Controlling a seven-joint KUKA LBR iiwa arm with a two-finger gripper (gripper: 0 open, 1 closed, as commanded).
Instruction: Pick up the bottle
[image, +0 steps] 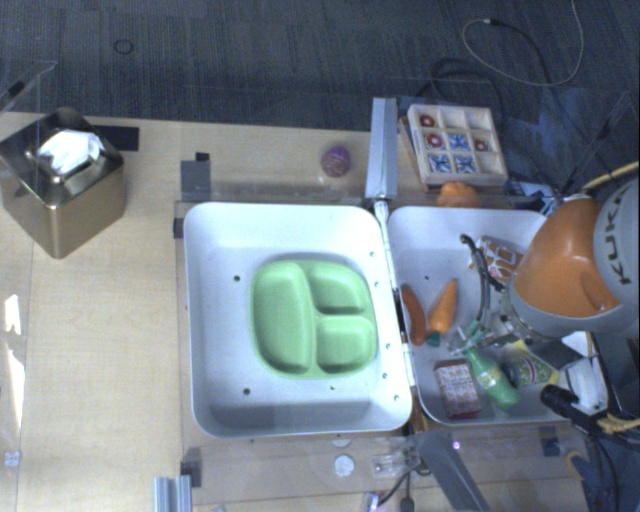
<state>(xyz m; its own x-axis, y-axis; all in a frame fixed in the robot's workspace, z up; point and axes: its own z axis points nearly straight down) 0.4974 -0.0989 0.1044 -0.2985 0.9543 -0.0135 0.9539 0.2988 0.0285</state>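
Note:
A green bottle (491, 379) lies on its side in the right bin (425, 240), near the front edge. My gripper (483, 335) hangs below the grey arm's orange band (563, 265), just above the bottle's upper end. The arm covers the bin's right part. Nothing can be seen held by the gripper.
The right bin also holds an orange carrot (442, 307), a red-brown stick-like item (412, 315), a small dark red packet (457, 388) and a yellow-green item (527, 372) beside the bottle. A green divided tray (312, 316) sits in the left bin (215, 300). A brass-coloured box (62, 185) stands far left.

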